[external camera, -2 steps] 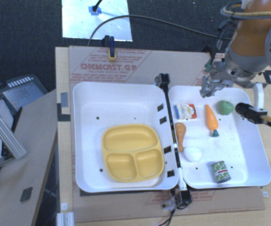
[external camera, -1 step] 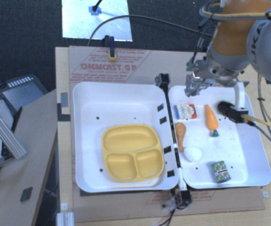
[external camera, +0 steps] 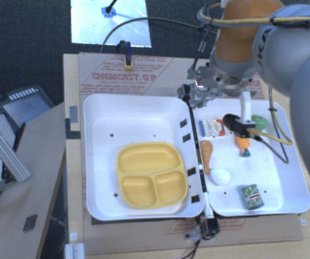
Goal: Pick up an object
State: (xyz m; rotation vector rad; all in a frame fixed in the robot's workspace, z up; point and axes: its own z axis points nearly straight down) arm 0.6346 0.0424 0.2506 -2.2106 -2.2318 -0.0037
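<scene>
Camera view: a printed packet (external camera: 211,127) is seen just below the pincer (external camera: 198,96) in the right bin (external camera: 284,182); whether the pincer is open cannot be told.

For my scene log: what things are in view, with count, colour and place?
bins: two, white, side by side
divided tray: one, yellow, left bin
packet: one, white-red-blue, right bin, far part
drumstick-shaped toy: one, tan-orange, right bin, beside the divide
egg: one, white, right bin, beside the drumstick-shaped toy
can: one, green, right bin, near part
carrot-like toy: one, orange, right bin, middle
green thing: one, partly hidden, right bin
clamp: one, blue and yellow, behind left bin
arm: one, grey, orange band, right side
gripper: one, dark, above the bins' far divide
</scene>
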